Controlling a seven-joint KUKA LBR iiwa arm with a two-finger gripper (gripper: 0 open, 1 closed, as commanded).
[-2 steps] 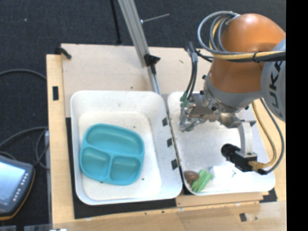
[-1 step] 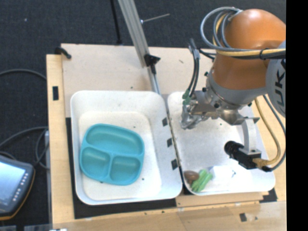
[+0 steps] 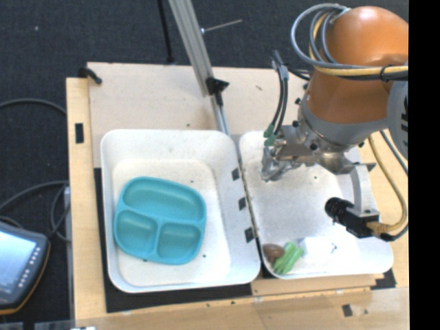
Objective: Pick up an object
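My gripper [image 3: 273, 168] hangs over the far left part of the right bin [image 3: 309, 205], below the orange wrist band. Nothing shows between its fingertips. A green object [image 3: 291, 257] lies in the near left corner of that bin, with a small brown object [image 3: 273, 251] touching its left side. Both sit well toward the near edge from the gripper. A blue divided plate [image 3: 160, 220] with three compartments rests in the left bin [image 3: 172, 150].
A slanted aluminium bar [image 3: 196, 47] rises from behind the bins. A black fitting with a yellow cable [image 3: 354, 218] hangs over the right bin's right side. A handheld screen [image 3: 19, 263] lies off the bench at the lower left.
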